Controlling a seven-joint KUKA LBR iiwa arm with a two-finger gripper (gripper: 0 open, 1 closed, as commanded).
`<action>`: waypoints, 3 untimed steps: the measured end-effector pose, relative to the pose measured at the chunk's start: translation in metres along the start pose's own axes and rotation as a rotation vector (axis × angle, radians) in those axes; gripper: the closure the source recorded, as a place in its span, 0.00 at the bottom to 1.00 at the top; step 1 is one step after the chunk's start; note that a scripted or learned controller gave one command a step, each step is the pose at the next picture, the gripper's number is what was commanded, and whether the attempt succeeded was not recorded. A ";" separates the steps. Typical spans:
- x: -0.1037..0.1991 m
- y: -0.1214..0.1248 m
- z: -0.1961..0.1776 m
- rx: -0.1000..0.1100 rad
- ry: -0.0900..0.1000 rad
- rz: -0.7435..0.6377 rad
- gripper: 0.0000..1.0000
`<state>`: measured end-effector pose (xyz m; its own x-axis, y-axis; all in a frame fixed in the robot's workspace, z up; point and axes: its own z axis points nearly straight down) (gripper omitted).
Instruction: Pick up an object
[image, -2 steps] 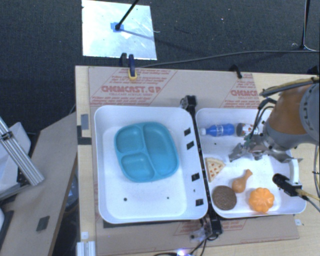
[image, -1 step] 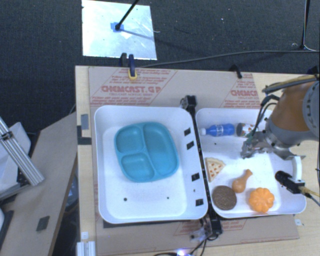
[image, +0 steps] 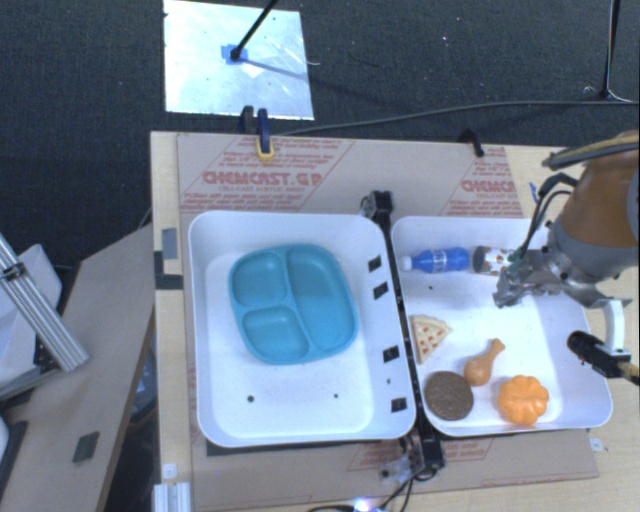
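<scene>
The right bin (image: 570, 330) holds a small bottle with a blue label (image: 438, 261) lying on its side at the back, a pizza slice (image: 430, 335), a chicken drumstick (image: 484, 362), a brown round cookie (image: 449, 395) and an orange pumpkin (image: 523, 398). My gripper (image: 512, 288) hangs low over the back of this bin, just right of the bottle's dark end (image: 490, 259). Nothing shows between its fingers.
The left bin (image: 215, 400) holds a blue divided plate (image: 293, 302). A black hinge strip (image: 392, 320) runs between the bins. A clamp (image: 262, 135) sits at the bench's back edge. The arm's orange band (image: 605, 205) is above the right bin's far corner.
</scene>
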<state>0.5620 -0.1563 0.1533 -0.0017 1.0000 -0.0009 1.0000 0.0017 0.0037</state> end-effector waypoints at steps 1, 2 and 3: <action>-0.001 -0.005 -0.062 -0.004 -0.001 -0.002 1.00; -0.001 -0.004 -0.098 -0.001 0.000 -0.003 1.00; 0.050 -0.012 -0.084 0.003 0.002 -0.007 1.00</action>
<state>0.5499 -0.1064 0.2370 -0.0087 1.0000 0.0015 1.0000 0.0087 0.0008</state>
